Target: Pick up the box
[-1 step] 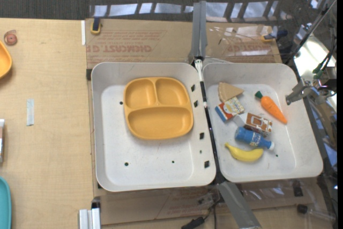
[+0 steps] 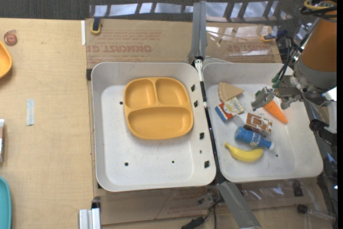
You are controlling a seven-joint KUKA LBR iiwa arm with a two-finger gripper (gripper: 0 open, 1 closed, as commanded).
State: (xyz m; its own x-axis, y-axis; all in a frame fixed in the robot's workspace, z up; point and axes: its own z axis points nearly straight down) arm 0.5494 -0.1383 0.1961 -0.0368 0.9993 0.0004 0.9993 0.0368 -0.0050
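Note:
Two small boxes lie in the right bin (image 2: 300,166). One is a brown and orange carton (image 2: 259,123) near the bin's middle. The other is a red, white and blue box (image 2: 230,109) to its left, just under a tan bread wedge (image 2: 230,91). My gripper (image 2: 263,98) hangs over the right bin, above and slightly right of the brown carton and beside an orange carrot (image 2: 275,111). Nothing is visibly held in it.
A blue can (image 2: 253,138) and a yellow banana (image 2: 244,153) lie just below the brown carton. The left bin (image 2: 107,158) holds a yellow divided plate (image 2: 158,107). The arm's orange band (image 2: 323,45) rises at the right, with cables behind it.

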